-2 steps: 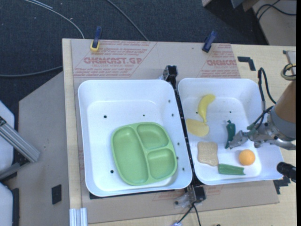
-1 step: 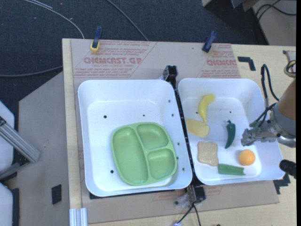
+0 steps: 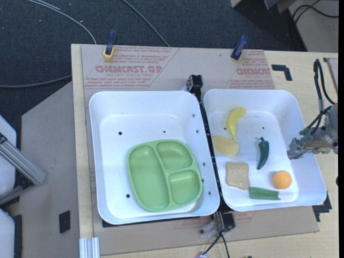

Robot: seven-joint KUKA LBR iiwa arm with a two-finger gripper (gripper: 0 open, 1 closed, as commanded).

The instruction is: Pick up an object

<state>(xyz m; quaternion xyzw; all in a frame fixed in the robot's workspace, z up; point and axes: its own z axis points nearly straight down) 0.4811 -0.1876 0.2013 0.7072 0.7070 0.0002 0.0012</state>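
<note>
left bin [image 3: 102, 112]: white
right bin [image 3: 285, 104]: white
divided plate [image 3: 164, 173]: pale green
banana [image 3: 234, 121]: yellow
wedge [image 3: 226, 145]: pale yellow
chili pepper [image 3: 263, 153]: dark green
bread slice [image 3: 237, 174]: tan, speckled
round fruit [image 3: 282, 180]: orange
long vegetable [image 3: 264, 194]: green
board [image 3: 134, 69]: tan, red lettering
clamps [image 3: 110, 44]: blue, one with yellow tip
floor [image 3: 43, 31]: dark grey

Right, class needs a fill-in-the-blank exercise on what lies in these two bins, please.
1. The green divided plate has ____ compartments.
2. The banana lies in the ____ bin.
3. The round fruit beside the green pepper is coloured ____.

Missing words: three; right; orange.
</note>
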